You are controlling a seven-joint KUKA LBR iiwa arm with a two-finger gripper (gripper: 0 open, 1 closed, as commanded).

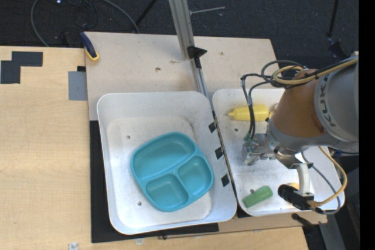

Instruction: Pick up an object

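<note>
One tray [171,170] — one green block [257,196]

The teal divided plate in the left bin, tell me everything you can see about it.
The teal divided plate looks like smooth plastic, with rounded corners and a raised rim. Ridges split it into three compartments, one long and two smaller. It lies flat, right side up, turned at an angle to the walls of the left bin, on that bin's floor toward the near right corner. The three compartments hold nothing.
</note>
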